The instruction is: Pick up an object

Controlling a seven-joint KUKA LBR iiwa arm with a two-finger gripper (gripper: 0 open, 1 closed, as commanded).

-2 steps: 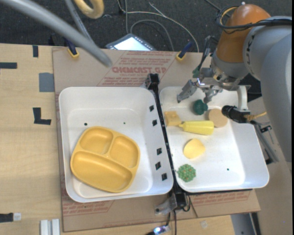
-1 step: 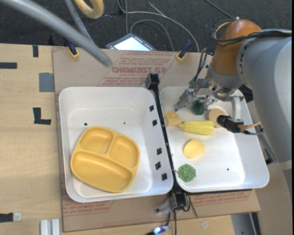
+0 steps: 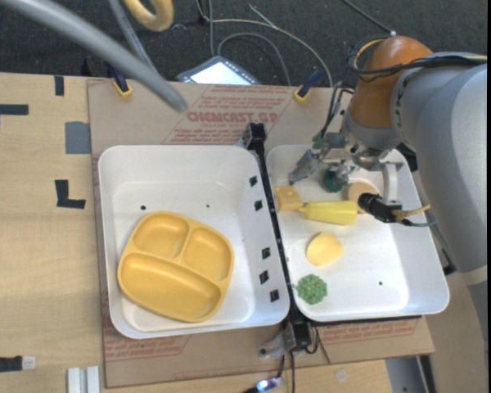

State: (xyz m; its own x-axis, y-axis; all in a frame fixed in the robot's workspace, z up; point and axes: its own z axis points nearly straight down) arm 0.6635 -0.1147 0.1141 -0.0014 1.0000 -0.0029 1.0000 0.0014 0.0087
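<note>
We are looking down on a bench (image 3: 33,219) bearing two white bins. Left of the pincer (image 3: 331,170), the left bin (image 3: 114,170) is holding a yellow divided plate (image 3: 176,264). In the right bin (image 3: 417,293), just below the pincer, a corn cob (image 3: 331,212), yellow lemon (image 3: 324,249) and green ball (image 3: 312,287) are lying. We cannot tell the pincer's state.

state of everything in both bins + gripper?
yellow divided plastic plate: lying flat in left bin, upright
yellow corn cob toy: lying on its side, right bin
pale yellow lemon-shaped toy: resting loose, right bin
green bumpy ball: resting loose near front
gripper: low over right bin's back
</note>
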